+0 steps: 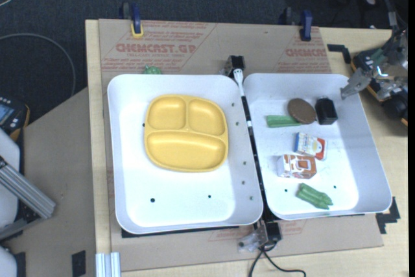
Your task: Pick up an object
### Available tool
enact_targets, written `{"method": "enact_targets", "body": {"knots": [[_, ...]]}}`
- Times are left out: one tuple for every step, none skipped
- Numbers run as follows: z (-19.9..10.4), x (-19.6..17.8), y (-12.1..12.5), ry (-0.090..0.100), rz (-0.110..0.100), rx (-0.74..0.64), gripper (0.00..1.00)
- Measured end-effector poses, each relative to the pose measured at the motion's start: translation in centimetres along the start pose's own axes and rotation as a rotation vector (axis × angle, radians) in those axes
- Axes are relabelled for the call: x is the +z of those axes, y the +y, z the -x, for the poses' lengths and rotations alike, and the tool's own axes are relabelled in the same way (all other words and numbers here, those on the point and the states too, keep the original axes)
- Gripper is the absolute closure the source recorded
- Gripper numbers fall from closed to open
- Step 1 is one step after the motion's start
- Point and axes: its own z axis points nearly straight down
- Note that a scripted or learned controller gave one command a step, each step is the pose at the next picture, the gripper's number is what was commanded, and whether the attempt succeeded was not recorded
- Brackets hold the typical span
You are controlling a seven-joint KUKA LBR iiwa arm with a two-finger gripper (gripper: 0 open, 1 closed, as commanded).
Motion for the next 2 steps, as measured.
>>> {"method": "enact_targets", "body": {"knots": [[0.0, -1.1, 0.1, -0.002, 0.004, -0.001, 1.0], [-8.6, 1.3, -5.1, 0.005, -0.007, -0.005, 1.0]]}}
